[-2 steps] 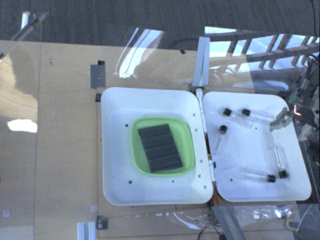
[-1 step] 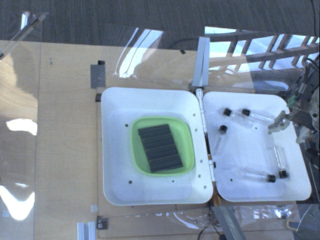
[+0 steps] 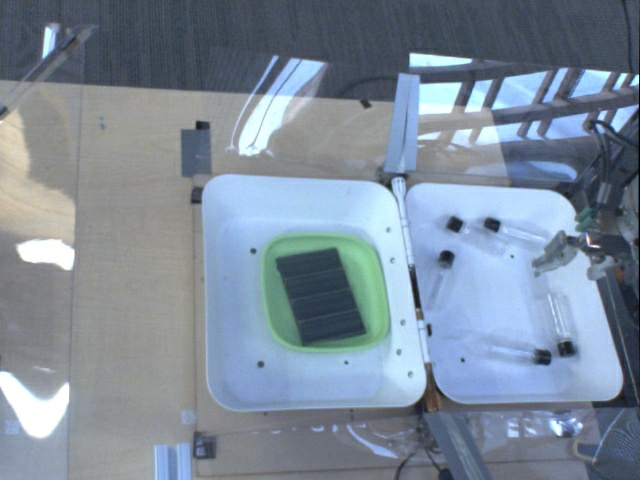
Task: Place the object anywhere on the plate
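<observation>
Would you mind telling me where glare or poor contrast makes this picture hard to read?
In the camera view, sunlight throws bright streaks and slatted shadows across the bench above the bins; the clear tubes nearly vanish against the white right bin, only their dark caps standing out; the gripper at the right is small and blurred; the green plate and dark block read clearly.

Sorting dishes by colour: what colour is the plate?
Light green plate, seen best in the camera view.

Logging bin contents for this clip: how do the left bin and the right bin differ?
The left bin holds a green plate bearing a dark ribbed block; the right bin holds scattered clear tubes with black caps. The gripper is over the right bin, not the left. Both are shallow and white.
</observation>
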You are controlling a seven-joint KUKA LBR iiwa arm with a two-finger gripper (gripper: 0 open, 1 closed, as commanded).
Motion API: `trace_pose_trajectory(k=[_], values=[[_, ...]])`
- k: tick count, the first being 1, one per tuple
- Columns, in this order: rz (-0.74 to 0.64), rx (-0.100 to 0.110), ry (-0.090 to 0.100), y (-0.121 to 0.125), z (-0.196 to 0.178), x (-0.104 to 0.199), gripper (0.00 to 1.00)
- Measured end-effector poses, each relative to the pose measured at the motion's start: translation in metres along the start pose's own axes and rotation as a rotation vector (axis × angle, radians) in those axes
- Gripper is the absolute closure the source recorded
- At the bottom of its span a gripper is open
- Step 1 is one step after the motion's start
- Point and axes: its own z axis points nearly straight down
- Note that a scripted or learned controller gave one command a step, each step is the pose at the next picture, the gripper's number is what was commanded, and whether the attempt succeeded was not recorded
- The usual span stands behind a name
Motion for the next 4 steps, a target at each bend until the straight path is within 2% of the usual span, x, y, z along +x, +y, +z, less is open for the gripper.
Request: trace_pose_trajectory(k=[1,2,4], values=[[-0.028,-0.001,0.0,0.001,-0.01,-0.003,0.0],[0.001,-0.001,0.0,-0.023,-0.015,-0.008,0.0],[0.064,-0.001,-0.001,-0.023,-0.019,-0.003,0.0]])
